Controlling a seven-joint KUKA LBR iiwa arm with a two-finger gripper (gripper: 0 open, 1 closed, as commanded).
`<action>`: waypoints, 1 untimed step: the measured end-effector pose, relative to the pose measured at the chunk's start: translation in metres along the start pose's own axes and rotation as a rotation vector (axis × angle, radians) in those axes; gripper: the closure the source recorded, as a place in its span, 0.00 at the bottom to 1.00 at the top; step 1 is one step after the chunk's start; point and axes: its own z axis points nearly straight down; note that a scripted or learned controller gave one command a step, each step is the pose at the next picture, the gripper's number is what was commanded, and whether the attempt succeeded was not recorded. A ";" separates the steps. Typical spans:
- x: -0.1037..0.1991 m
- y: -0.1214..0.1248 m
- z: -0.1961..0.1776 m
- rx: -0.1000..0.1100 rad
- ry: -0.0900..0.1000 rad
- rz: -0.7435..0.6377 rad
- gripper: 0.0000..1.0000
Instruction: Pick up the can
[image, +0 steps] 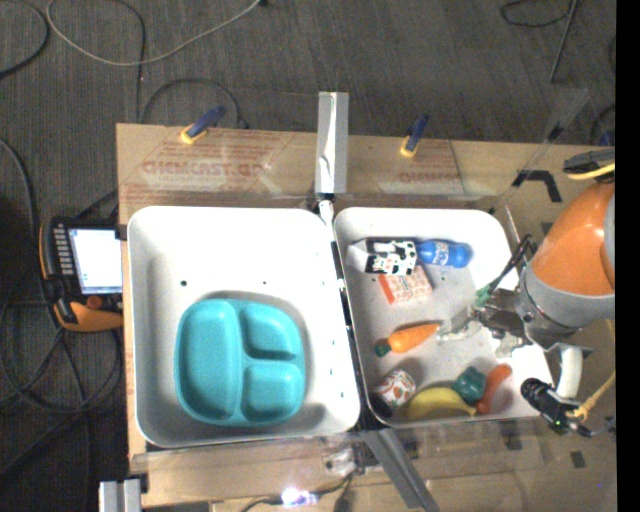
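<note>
Nearest sits the teal plate in the left bin. Past the divider, the can lies in the right bin's front-left corner, banana just beside it. My gripper hovers by the carrot, jaws apart or together I cannot tell. I'd descend steeply, since wall and banana leave little room.

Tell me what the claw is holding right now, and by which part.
Nothing, as far as the view shows. The claw hangs over the right bin, beside the carrot, with no item seen between its fingers. The can lies untouched near the banana.
</note>
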 end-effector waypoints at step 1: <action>0.060 -0.013 0.063 -0.013 -0.003 0.188 0.00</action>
